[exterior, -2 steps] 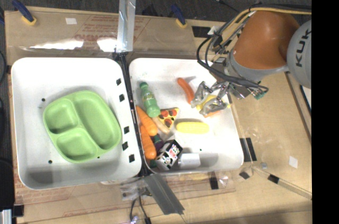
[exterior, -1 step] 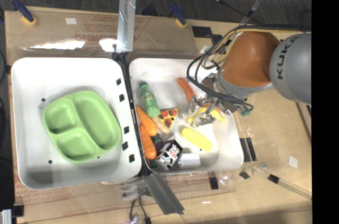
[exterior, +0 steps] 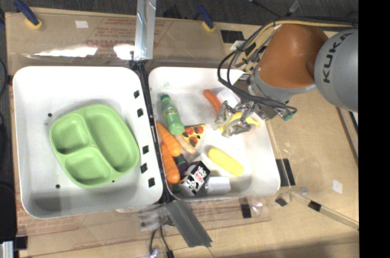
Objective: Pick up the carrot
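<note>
From my remote seat I see the left bin on the desk filling the left half of the frame, with a green divided plate lying flat in its middle. Right of the divider sits the right bin, and the carrot lies along its left wall, running from mid-height down toward the lower left corner of that bin. Just above it stands a green bottle, its cap toward the top of the frame, its base close to the carrot's upper end. Right of the carrot is a small multicoloured toy, and below that a black-and-white carton at the bin's lower edge, touching a pale object beside it. A yellow piece like a corn cob or banana lies in the lower right of the bin. A small orange-red item rests in the upper middle. The gripper hangs over the bin's right side, well apart from the carrot; something yellow shows at its tip, but I cannot tell whether it is released or clenched. The arm enters from the upper right.
</note>
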You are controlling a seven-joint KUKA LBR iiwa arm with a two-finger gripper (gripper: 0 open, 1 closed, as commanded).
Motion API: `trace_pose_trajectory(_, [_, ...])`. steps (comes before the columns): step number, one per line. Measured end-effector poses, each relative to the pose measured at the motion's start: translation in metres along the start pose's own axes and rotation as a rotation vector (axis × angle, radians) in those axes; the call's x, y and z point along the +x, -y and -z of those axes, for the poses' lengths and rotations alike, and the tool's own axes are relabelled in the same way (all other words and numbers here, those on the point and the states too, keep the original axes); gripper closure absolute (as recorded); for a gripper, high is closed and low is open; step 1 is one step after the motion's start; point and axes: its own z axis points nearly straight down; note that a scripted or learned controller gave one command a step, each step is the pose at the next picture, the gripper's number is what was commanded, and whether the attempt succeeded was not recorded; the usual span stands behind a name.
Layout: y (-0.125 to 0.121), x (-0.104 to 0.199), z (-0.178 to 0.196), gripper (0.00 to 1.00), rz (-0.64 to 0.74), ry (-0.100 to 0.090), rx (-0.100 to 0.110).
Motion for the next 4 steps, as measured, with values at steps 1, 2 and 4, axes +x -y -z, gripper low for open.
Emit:
trace_pose_trajectory(1, [0.022,-0.024,-0.005,1.0,-0.415,0.002,0.003])
trace_pose_trajectory(2, [-0.014,-0.104,-0.021,1.0,-0.184,0.004,0.004])
trace_pose_trajectory(4, [-0.005,-0.096,-0.02,1.0,0.198,0.003,0.005])
